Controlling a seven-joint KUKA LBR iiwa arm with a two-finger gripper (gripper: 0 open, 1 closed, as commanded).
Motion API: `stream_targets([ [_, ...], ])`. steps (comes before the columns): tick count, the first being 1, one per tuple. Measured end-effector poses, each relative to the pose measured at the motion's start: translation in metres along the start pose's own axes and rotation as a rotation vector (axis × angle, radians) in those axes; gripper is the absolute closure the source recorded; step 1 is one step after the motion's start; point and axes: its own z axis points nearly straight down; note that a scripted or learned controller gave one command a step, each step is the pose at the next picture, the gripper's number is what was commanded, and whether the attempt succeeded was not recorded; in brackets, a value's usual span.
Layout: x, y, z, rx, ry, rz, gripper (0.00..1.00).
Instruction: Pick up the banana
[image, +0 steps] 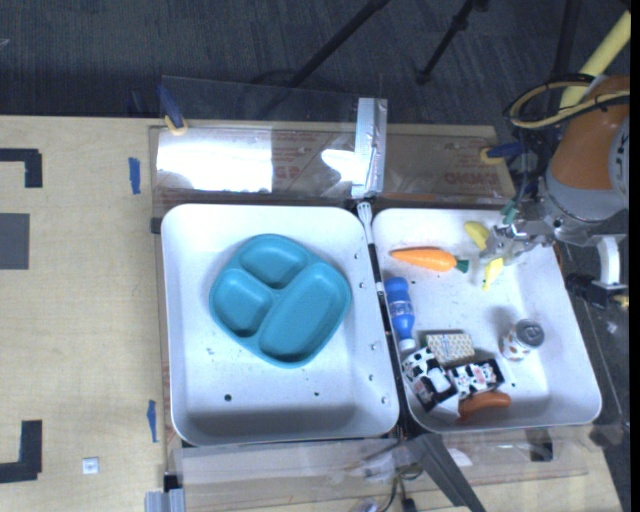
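- We see two shallow white bins side by side in the middle of the frame: the left bin (190, 400) and the right bin (560, 390).
- The left bin holds a blue divided plate (280, 298), lying near its centre.
- The arm (590, 165) enters at the upper right of the frame, and its gripper (512, 235) sits over the upper right part of the right bin.
- We cannot tell from this view whether the gripper is closed, released or grasping anything.
- The banana (484, 250) lies in the upper right part of the right bin, directly at the gripper; yellow parts show to the left of and below the gripper tip.
- A toy carrot (428, 260) lies just left of the banana, its green end pointing toward it.
- A blue bottle (400, 310) lies along the left wall of the right bin, below the carrot.
- A small round metallic item (523, 336) rests near the right wall, well below the banana.
- A cluster of items, including a black-and-white patterned piece (450, 378), occupies the lower part of the right bin.
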Motion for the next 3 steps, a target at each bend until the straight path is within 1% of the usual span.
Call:
stream_targets([
  [1, 0.008, 0.007, -0.089, -0.001, -0.001, 0.048, 1.0],
  [2, 0.056, 0.032, -0.096, -0.001, -0.001, 0.081, 1.0],
  [3, 0.111, 0.036, -0.098, 0.002, 0.001, -0.132, 1.0],
])
